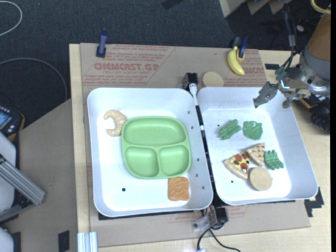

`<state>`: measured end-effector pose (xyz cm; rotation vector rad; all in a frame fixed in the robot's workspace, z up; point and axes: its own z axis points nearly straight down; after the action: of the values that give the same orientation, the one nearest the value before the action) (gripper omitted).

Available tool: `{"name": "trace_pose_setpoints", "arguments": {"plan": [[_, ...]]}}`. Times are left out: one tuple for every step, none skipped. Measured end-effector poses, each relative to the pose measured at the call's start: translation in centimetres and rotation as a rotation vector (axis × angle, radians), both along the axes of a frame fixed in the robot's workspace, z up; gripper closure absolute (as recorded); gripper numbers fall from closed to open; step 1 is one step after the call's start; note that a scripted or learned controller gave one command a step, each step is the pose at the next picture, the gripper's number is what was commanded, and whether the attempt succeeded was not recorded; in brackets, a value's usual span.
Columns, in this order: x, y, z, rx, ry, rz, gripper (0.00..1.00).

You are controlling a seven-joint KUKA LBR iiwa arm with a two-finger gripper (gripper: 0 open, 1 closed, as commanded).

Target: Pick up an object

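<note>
1. A cardboard-covered bench [157, 62] stands on dark carpet and carries two white bins.
2. The left bin [100, 140] holds a green divided tray [156, 146], a croissant [115, 122] and a toast piece [178, 188].
3. The right bin [294, 161] holds green vegetables, a round cookie [260, 178] and a pizza slice [238, 164] whose long axis runs left-right, tip leftward.
4. The gripper [275, 94] hovers over the right bin's upper right edge, fingers spread and holding nothing.
</note>
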<state>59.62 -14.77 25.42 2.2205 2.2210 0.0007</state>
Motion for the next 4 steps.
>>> {"name": "trace_pose_setpoints", "arguments": {"plan": [[0.1, 0.0, 1.1, -0.001, -0.004, 0.001, 1.0], [-1.1, -4.0, -8.4, 0.002, 0.011, -0.005, 1.0], [-4.0, -1.6, 10.5, -0.005, -0.019, 0.003, 1.0], [-3.4, -3.6, 3.7, 0.002, 0.007, -0.002, 1.0]]}}
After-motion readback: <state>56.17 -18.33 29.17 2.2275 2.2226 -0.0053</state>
